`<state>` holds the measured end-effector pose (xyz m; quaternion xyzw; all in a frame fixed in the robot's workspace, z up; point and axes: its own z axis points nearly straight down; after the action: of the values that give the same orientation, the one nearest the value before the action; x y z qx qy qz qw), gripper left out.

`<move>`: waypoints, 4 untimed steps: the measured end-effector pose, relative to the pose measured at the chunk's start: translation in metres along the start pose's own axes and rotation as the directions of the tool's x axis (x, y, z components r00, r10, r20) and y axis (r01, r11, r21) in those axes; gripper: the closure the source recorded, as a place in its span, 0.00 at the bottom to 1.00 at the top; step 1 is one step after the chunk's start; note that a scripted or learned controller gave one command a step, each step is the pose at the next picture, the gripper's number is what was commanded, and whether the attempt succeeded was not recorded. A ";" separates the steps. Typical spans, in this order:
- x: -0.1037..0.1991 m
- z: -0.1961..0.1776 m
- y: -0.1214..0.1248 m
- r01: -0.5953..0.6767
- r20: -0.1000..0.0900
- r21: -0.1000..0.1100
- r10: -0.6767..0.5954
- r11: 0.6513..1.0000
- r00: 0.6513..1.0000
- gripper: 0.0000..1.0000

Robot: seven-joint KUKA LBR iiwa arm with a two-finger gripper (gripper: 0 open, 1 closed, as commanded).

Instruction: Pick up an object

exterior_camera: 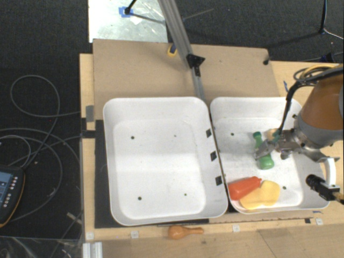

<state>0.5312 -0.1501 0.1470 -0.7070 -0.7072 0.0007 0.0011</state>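
In the right bin point(236, 112) a green object point(265, 162) lies near the middle, with a smaller green piece point(257, 137) just above it. My gripper point(267, 151) hangs right over the green object, reaching in from the right under the orange wrist band point(322, 109). A red object point(244, 186) and a yellow object point(262, 194) lie side by side against the bin's front wall.
The left bin point(156, 107) sits beside the right one, joined by black clips. An orange, pear-shaped thing point(184, 231) lies on the bench in front of the bins. A grey pole point(180, 31) slants down from the top to the bins' back edge.
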 end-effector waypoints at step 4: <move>0.009 -0.056 0.006 0.006 0.002 -0.010 -0.006 1.000 1.000 1.00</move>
<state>0.5372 -0.1415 0.2028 -0.7049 -0.7093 -0.0020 -0.0031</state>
